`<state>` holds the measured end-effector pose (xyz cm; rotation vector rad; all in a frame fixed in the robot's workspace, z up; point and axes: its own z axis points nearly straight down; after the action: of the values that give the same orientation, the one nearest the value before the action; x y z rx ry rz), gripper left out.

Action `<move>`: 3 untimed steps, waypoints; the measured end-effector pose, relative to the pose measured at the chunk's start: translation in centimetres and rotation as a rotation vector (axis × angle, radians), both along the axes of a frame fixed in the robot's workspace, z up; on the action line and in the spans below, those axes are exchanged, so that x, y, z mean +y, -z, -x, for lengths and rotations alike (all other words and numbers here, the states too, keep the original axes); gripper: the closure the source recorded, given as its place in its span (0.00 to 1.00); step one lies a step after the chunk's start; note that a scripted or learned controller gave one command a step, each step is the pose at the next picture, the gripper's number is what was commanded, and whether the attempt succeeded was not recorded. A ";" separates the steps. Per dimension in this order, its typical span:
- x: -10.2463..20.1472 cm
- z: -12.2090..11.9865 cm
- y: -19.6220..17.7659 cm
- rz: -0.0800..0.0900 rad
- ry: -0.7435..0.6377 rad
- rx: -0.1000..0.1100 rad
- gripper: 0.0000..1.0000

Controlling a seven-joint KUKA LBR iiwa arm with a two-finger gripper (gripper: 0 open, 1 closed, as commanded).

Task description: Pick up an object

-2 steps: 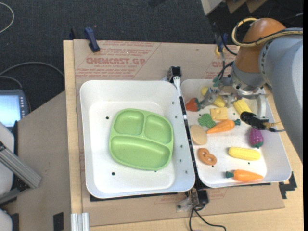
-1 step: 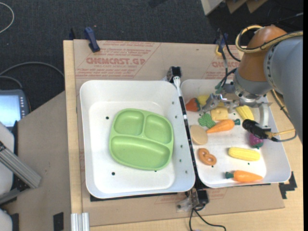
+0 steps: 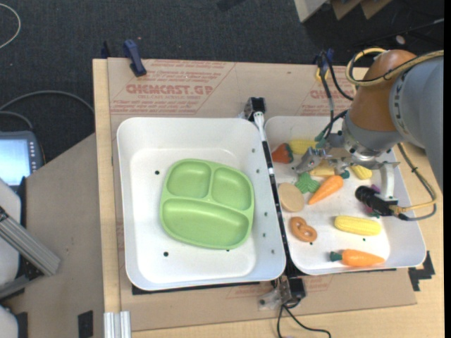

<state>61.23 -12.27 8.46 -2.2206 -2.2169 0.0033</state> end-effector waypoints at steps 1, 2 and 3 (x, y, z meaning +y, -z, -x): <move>-4.0 -4.7 0.5 -0.009 -0.011 0.040 0.00; -0.5 -5.4 0.0 -0.001 -0.005 0.000 0.00; -0.7 -5.5 -1.2 0.002 -0.004 -0.004 1.00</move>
<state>66.72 -12.98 9.66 -2.2196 -2.2248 0.0012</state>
